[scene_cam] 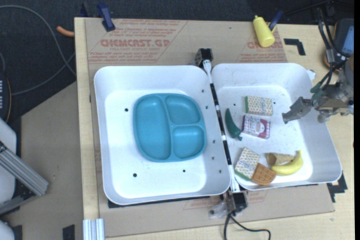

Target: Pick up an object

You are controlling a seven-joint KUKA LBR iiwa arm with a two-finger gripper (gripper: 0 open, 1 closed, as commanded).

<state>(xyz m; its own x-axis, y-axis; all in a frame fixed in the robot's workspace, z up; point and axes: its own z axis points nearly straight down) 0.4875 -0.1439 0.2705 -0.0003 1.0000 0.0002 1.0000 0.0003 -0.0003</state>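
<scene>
Camera view, nearest edge first: a yellow banana (288,164), a tan waffle-patterned cracker (262,173) and a small patterned packet (247,161) lie along the front of the right white bin (323,149). Behind them sit a pink-and-white carton (256,126), a dark green pepper-like piece (232,124) and a speckled box (259,105). The grey gripper (295,111) hovers right of the carton, grasping nothing, its fingers' spread impossible to tell; the left white bin (112,149) holds a blue divided plastic plate (168,126).

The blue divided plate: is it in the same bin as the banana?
No. The blue divided plate lies in the left bin, while the banana lies in the right bin among the small items.
</scene>
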